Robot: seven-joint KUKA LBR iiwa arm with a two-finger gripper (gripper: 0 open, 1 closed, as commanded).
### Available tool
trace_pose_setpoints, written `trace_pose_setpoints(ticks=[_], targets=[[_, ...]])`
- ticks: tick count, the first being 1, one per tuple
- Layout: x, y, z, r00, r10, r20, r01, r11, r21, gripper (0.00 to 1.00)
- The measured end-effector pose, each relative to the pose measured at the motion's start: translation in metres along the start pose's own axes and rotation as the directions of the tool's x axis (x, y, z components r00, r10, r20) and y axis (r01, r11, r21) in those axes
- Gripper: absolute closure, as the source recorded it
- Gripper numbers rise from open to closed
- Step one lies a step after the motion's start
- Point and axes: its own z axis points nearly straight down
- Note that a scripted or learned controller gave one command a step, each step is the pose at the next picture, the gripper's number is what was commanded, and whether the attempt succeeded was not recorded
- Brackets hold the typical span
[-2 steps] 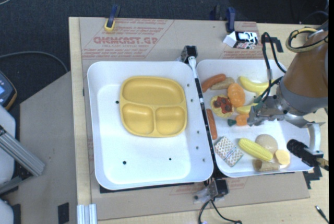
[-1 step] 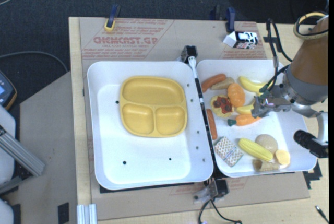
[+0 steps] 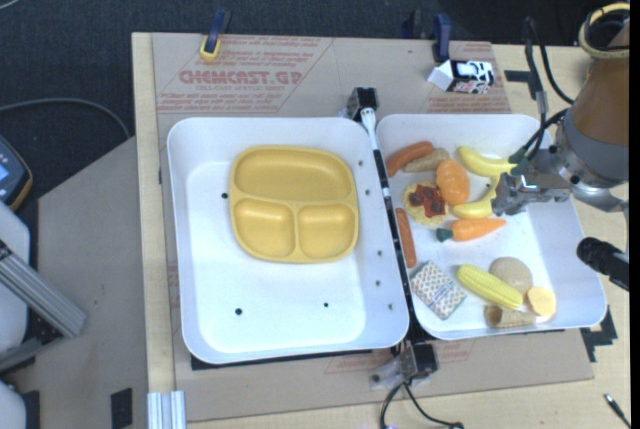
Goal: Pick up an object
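The right bin [image 3: 560,247] holds several toy foods. A yellow banana [image 3: 484,161] lies at the back, with an orange fruit [image 3: 452,182] and a hot dog [image 3: 414,157] left of it. An orange carrot [image 3: 478,229] and a small yellow piece [image 3: 474,209] lie mid-bin. My gripper [image 3: 507,193] hangs low over the right ends of the small yellow piece and the carrot, just below the banana's tip. I see nothing held in it.
The left bin [image 3: 200,217] carries a yellow three-compartment plate [image 3: 294,201]. Nearer the front of the right bin lie a corn cob [image 3: 489,286], a checkered packet [image 3: 437,289], a brown potato [image 3: 512,271], a red sausage [image 3: 404,237] and a red-topped piece [image 3: 428,202].
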Motion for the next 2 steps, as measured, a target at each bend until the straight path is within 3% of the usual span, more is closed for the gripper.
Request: trace_pose_setpoints(ticks=[2], targets=[[0.099, 0.02, -0.01, 1.0, -0.005, -0.003, 0.005, 1.0, 0.002, 1.0]])
